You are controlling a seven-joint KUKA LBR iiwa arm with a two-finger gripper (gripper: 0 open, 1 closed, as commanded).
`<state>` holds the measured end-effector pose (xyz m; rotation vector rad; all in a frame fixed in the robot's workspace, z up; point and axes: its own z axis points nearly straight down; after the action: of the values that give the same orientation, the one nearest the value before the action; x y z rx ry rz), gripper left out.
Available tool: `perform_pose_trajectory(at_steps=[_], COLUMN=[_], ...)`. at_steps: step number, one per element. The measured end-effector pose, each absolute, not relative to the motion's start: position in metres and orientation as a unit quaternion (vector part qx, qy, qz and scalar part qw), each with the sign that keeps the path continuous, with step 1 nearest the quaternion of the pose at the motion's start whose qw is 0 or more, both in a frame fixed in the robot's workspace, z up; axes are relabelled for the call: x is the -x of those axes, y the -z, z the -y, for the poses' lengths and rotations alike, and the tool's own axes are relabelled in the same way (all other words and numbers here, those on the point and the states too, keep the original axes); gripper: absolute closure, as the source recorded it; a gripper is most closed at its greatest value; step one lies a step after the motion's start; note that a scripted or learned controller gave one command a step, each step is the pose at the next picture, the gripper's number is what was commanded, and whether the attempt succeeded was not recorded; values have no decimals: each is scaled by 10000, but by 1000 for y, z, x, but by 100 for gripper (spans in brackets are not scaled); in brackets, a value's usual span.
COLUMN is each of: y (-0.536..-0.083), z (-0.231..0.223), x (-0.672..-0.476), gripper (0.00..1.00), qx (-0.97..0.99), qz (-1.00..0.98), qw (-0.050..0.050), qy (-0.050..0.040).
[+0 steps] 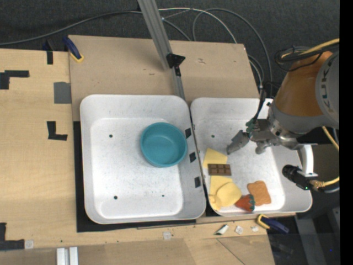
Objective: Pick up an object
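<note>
the pincer (248,143) hangs wide apart over the right bin (220,117), holding nothing, above the yellow food (216,160).

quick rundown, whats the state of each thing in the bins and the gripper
blue bowl: upright, alone in left bin
yellow pieces: piled in right bin, near corner
orange piece: flat, beside them
gripper: open, holding nothing, over right bin

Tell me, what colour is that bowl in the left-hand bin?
The bowl is teal blue all over, plain with no pattern, as the overhead camera view shows.
</note>
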<state>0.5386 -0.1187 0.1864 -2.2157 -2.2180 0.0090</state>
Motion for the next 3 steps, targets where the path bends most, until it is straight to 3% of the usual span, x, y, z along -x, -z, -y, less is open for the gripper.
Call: perform_pose_trajectory(at_steps=[2,3], y=[-93,-105], z=[110,110], x=[-539,-540], gripper=[0,100], qx=[7069,7064], qz=[7073,7078], qw=[-2,-21], qy=[22,27])
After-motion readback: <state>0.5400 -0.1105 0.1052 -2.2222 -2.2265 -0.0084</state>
